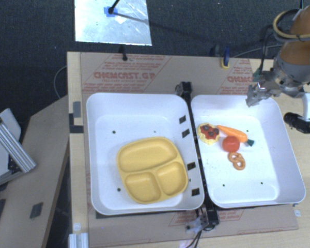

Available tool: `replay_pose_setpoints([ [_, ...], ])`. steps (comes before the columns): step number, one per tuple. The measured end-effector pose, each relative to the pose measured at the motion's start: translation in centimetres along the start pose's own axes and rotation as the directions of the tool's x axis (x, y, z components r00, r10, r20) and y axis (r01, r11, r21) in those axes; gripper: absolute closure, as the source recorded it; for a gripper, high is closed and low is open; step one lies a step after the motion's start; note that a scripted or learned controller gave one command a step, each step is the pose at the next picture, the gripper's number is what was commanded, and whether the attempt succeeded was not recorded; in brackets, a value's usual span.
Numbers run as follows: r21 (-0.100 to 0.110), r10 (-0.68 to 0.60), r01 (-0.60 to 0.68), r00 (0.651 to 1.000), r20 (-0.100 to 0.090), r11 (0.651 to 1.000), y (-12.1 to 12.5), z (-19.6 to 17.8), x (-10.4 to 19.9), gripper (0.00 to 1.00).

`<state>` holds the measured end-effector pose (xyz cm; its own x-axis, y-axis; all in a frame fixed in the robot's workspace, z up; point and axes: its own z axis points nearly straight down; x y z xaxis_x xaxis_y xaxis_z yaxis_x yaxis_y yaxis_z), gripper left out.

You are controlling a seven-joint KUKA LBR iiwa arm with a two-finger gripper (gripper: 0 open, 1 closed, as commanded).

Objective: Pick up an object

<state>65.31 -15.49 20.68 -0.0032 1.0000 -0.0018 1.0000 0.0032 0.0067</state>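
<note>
While the arm hangs over the far right corner of the right bin [294, 190], I read the gripper [254, 98] as parked just above the rim, clear of everything inside, which suits a start or a pause between tries. I cannot tell how its grip is set; that part is too small and blurred from this height. The candidates sit clustered toward the near-left part of that bin: a small tart with dark berries [208, 133] near the divider, a carrot [232, 133] lying beside it, a red tomato [230, 143] touching the carrot's lower side, and a pretzel [237, 161] just below the tomato. Nothing is lifted yet. The left bin [101, 138] holds a yellow divided tray [152, 168] (probably only a distractor). In my judgement the pretzel, lying a little apart, offers the cleanest approach.
</note>
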Motion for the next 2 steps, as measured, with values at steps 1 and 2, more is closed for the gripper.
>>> replay_pose_setpoints([
  [1, -0.002, -0.003, 0.003, 1.000, 0.000, 1.000, 0.2, -5.5, 0.0, 1.00],
  [2, 0.007, -0.006, 0.006, 1.000, -0.003, 1.000, -2.3, -4.1, 5.0, 1.00],
])
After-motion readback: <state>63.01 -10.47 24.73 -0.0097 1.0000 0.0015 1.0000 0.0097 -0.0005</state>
